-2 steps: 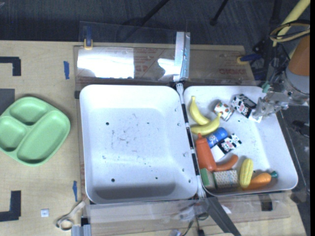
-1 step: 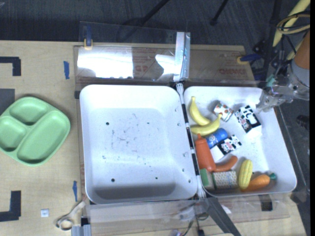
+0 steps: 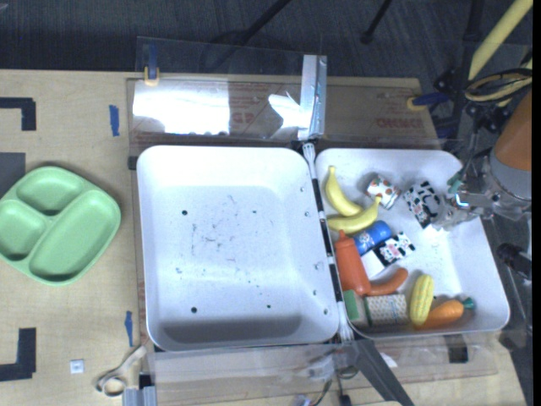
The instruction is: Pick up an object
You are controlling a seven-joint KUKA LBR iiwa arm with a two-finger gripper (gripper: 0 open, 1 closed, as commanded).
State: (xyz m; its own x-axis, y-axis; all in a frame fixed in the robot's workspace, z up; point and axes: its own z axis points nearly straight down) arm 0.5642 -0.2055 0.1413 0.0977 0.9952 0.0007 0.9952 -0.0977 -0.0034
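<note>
1 black-and-white toy (image 3: 420, 201) sits just left of the gripper (image 3: 461, 200) — finger state unclear — in the right bin (image 3: 490, 269).

Your pale wooden bench (image 3: 68, 328), two shallow white plastic bins side by side, one (image 3: 228, 244) well away from the gripper (image 3: 452, 214), one (image 3: 486, 269) under it, green divided plastic plate (image 3: 55, 224) farthest off.
</note>
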